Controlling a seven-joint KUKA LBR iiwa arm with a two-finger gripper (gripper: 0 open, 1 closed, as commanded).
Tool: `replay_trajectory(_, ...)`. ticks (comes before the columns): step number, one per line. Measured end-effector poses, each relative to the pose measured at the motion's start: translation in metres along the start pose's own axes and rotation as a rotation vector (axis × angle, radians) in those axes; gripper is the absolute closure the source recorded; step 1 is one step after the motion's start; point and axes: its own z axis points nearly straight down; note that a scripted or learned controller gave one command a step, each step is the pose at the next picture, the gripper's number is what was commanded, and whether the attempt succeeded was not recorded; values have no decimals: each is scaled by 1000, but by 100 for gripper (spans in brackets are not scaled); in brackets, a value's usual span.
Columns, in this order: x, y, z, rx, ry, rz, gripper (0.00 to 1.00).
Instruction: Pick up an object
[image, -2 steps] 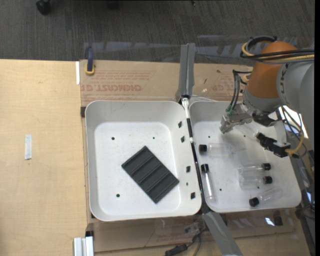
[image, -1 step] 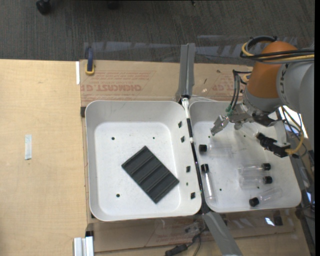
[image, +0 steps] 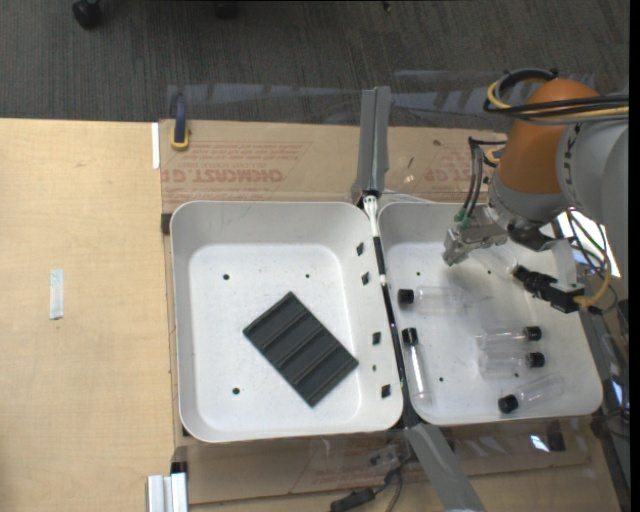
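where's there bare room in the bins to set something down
Left bin: bare floor all round the dark ridged slab, widest along the far wall and left side. Right bin: crowded with clear vials near and right; the pincer hangs over the far part. A small bare patch lies mid-floor.

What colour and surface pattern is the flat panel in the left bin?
Dark grey ribbed panel, with parallel ridges along its length; seen in the camera view.

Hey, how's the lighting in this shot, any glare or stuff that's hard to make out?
Camera view: even, soft light with faint shadows; the dark ridged block stands out sharply in the left bin; the clear vials nearly vanish against the right bin, only their black caps reading clearly; the gripper looks slightly soft.
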Motion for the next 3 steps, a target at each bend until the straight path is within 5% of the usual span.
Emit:
replay_trajectory(1, 0, 0, 0, 0, 0, 0, 0)
replay_trajectory(2, -2, -1, -6, 4, 0, 2, 100)
replay_trajectory(3, -2, -1, -6, 4, 0, 2, 0)
